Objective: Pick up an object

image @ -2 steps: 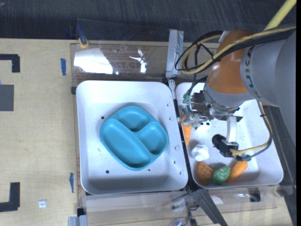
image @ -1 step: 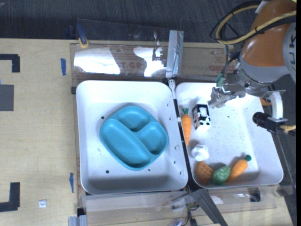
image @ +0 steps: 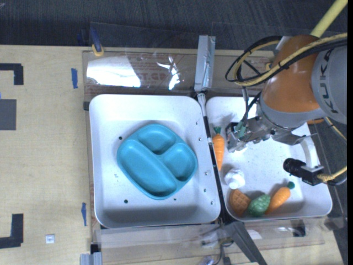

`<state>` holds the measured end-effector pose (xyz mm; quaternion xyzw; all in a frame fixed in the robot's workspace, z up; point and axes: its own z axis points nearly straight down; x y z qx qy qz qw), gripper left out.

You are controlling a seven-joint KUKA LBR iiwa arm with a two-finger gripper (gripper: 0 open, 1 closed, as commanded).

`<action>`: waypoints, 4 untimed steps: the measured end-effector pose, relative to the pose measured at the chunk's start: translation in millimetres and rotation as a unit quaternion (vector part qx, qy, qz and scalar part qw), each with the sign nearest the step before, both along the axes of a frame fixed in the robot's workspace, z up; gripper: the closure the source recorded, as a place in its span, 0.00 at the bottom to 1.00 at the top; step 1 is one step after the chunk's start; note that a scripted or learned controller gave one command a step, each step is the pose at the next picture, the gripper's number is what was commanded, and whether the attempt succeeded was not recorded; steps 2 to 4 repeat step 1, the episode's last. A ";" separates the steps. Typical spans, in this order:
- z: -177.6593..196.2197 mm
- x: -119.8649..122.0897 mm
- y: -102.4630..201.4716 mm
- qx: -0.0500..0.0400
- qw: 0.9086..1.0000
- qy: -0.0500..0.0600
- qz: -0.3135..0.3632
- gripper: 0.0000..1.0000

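Observation:
My gripper (image: 239, 135) hangs low over the upper left part of the right bin (image: 309, 200), under the arm's orange band. Just to its left a toy carrot (image: 218, 149) lies along the bin's left wall, green top pointing away. A small white object (image: 235, 177) rests below the gripper. Along the bin's near wall sit an orange round piece (image: 239, 201), a green toy vegetable (image: 259, 204) and a second carrot (image: 280, 196). I cannot make out anything held by the gripper.
The left bin (image: 105, 148) holds a blue divided plate (image: 156, 160) at its middle. A metal divider (image: 205, 65) stands behind the two bins. Black and yellow cables (image: 251, 59) loop over the arm, and a black fitting (image: 300, 169) juts over the right bin.

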<state>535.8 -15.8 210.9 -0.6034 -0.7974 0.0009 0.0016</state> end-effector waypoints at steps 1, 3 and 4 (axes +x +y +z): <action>-3.4 58.1 4.6 -0.001 0.981 -0.003 -0.193 1.00; -3.4 58.1 4.6 -0.001 0.981 -0.003 -0.193 1.00; -3.4 58.1 4.6 -0.001 0.981 -0.003 -0.193 1.00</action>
